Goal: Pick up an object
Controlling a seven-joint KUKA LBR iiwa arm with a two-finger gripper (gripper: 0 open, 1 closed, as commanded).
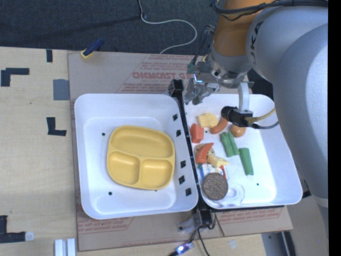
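My pincer [198, 92], jaw state unclear, hangs over right bin's [277, 183] far-left corner; food [219, 143] lies nearer cam, so shift that way & drop straight on 1 lone piece

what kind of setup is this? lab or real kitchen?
Likely a robot lab bench, not a kitchen: two white bins on taped cardboard, toy food like the green pieces, a yellow divided plate, and loose cable behind.

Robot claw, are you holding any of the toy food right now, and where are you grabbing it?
Cannot be told. The gripper hangs over the back edge of the right bin, above the toy food, and nothing shows between its fingers.
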